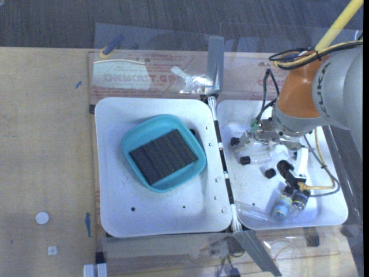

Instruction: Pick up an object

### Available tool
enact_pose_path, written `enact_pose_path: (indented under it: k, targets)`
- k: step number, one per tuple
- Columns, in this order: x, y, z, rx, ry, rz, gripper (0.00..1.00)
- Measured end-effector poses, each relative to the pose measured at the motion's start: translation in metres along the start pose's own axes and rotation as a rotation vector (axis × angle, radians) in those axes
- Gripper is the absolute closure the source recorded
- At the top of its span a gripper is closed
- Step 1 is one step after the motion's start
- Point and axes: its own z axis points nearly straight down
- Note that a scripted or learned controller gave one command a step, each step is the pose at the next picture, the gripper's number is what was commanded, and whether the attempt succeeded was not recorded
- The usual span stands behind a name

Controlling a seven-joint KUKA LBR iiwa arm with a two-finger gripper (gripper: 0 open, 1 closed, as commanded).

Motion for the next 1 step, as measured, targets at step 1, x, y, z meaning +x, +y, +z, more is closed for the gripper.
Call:
enact_pose_path:
  k: [1]
  targets:
    - [-0.0547,-0.0607,-0.0535,0.010,0.003,-0.038,0.00]
